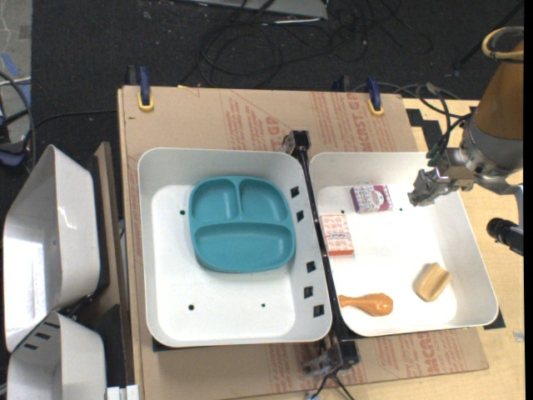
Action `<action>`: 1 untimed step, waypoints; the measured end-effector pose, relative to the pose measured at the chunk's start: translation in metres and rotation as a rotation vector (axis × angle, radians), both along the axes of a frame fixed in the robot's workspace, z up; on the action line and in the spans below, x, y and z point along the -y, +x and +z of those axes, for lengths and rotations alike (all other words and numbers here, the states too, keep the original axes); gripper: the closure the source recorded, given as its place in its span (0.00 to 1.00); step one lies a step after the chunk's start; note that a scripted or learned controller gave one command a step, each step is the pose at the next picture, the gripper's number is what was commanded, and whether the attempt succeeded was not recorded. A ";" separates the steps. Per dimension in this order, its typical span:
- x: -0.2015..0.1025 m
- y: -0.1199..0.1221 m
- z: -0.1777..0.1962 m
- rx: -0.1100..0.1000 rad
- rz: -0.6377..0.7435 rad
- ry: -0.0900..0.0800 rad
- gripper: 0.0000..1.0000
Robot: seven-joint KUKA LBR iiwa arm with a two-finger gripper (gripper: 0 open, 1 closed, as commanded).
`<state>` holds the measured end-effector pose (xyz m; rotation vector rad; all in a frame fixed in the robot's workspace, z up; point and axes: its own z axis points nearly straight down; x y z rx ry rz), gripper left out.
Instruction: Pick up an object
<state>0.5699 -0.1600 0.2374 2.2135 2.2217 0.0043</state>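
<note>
The right bin [466,248] holds a purple and white packet [371,198] at its back, a red and white box [336,233] by the left wall, an orange drumstick-shaped toy [366,303] at the front and a tan block [431,282] at the front right. My gripper [425,188] hangs over the back right of this bin, to the right of the purple packet and apart from it. Nothing shows between its fingers.
A teal divided plate [241,223] lies in the left bin [166,307]. A black divider [315,248] runs between the two bins. White tubs [50,248] stand off the bench at the left. Cables lie on the dark floor behind.
</note>
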 end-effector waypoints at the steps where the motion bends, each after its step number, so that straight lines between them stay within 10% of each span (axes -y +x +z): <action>1: -0.049 -0.008 -0.011 -0.007 0.003 0.003 1.00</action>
